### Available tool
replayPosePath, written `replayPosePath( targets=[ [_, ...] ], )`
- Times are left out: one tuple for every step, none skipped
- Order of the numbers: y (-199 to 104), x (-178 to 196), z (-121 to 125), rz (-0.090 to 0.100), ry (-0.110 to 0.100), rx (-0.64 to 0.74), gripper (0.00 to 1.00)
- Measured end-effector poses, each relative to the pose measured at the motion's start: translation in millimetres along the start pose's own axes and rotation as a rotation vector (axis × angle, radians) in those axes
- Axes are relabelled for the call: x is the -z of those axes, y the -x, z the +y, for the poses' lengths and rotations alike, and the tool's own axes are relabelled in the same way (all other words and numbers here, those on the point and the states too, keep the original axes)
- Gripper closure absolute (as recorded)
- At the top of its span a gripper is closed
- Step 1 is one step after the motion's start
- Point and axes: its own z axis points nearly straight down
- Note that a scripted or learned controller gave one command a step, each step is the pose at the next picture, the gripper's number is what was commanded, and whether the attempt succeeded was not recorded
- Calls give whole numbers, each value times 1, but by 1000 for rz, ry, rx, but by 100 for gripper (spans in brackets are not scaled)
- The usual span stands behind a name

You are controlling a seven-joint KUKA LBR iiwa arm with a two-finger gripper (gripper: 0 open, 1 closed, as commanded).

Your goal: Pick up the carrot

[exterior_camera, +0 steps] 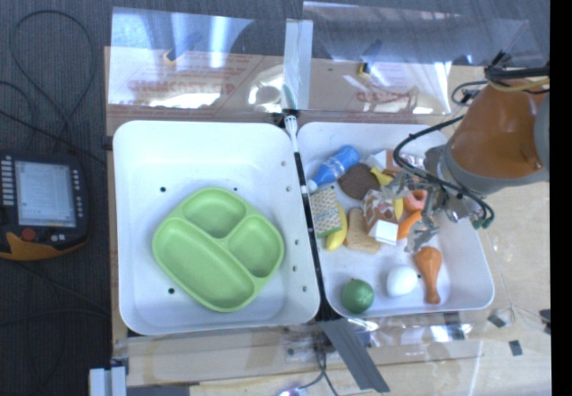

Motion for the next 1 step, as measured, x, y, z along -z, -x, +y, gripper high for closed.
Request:
replayPosePath(
  targets=[
    [-25,1,8,1,-5,-92,0]
  ],
)
